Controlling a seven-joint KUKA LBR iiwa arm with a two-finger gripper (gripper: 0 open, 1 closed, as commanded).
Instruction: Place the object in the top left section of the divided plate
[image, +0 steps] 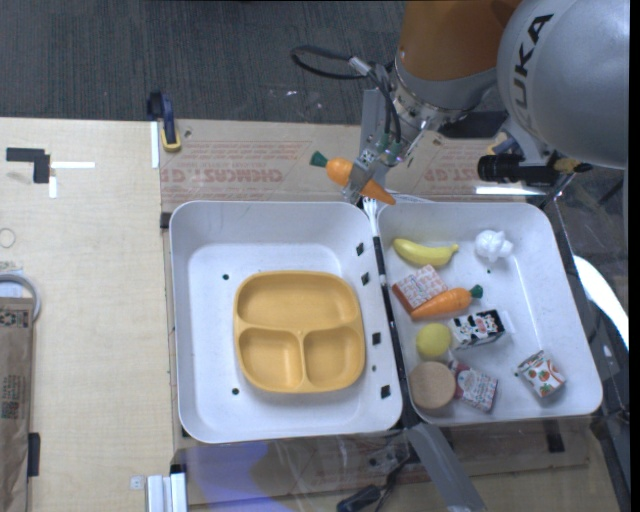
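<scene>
You see two orange toy carrots: one pinched in the gripper (362, 178) at top centre (342, 170), one in the right white bin (560, 300) (445, 302); the yellow divided plate (298, 330) sits in the left white bin (200, 330).

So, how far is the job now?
Done: the pincer has a carrot between its fingers, lifted above the bins' far edge. In hand: carrying it over. Left: setting it in the plate, whose sections hold nothing yet. Another carrot lies in the right bin.
</scene>
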